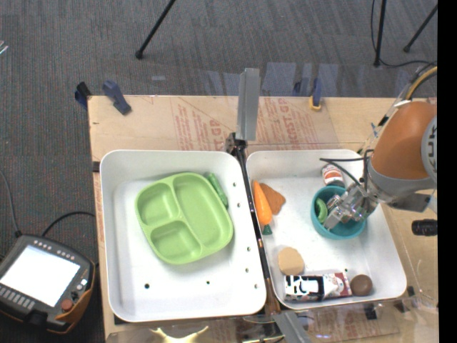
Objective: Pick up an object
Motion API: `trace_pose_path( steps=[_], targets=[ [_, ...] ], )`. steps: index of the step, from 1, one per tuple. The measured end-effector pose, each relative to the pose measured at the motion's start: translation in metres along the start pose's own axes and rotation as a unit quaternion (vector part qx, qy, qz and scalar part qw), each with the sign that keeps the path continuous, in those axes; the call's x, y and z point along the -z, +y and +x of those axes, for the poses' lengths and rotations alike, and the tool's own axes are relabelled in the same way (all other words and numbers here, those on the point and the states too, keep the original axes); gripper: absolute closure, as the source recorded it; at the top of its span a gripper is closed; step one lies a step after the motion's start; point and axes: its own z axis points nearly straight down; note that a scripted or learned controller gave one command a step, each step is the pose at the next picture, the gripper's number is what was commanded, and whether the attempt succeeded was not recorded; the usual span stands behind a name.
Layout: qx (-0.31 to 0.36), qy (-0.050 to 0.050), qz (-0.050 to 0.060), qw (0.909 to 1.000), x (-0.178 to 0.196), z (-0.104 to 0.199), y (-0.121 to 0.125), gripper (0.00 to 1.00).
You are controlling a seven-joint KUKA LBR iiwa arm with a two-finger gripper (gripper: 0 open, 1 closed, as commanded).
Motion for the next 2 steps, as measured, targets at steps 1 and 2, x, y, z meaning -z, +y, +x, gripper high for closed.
trace_pose_path(
  steps=[1,2],
  targets=[
    [0.065,0.019,0.006,0.9977,-0.005,-0.012,0.01,0.0],
    [0.145,0.041,0.012,0.9886,-0.008,-0.03,0.015,0.0]
  ],
)
